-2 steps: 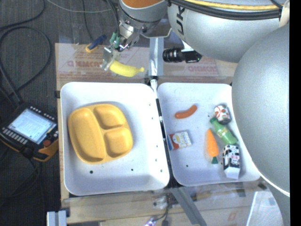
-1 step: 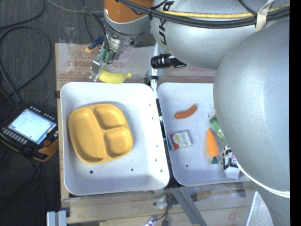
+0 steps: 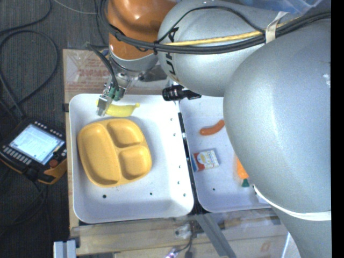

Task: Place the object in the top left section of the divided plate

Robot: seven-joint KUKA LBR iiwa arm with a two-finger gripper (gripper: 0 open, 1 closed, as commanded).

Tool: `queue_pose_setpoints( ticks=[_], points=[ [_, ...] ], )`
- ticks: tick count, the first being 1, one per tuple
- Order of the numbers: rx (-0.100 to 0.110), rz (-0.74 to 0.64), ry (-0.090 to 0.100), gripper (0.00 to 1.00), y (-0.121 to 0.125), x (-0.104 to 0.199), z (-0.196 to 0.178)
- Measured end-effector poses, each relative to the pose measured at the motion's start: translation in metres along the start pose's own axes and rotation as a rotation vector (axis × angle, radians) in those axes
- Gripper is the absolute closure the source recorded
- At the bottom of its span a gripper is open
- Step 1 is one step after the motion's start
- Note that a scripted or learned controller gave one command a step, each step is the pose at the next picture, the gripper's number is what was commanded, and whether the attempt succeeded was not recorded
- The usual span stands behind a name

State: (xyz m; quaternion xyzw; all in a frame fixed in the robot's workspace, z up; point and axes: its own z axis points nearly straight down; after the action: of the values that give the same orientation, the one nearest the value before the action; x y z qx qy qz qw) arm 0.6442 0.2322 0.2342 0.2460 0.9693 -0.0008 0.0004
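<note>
Yellow banana (image 3: pixel 121 110) lies lengthwise left-right, just above the divided plate (image 3: pixel 114 151).

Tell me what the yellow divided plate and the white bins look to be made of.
The divided plate looks like moulded plastic, semi-matte: one even yellow colour, rounded edges, soft highlights on the ridges. The left bin and right bin look like thin formed plastic too, smooth white with rounded corners, though painted metal can't be ruled out.

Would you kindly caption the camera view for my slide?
Gripper at a banana just above the yellow divided plate in the left bin.
</note>
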Motion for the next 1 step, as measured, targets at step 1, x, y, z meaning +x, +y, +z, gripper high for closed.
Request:
queue_pose_setpoints(
  ticks=[1],
  points=[
    [-0.001, -0.194, -0.001, 1.00, 0.0002, 0.0019, 0.0224]
  ],
)
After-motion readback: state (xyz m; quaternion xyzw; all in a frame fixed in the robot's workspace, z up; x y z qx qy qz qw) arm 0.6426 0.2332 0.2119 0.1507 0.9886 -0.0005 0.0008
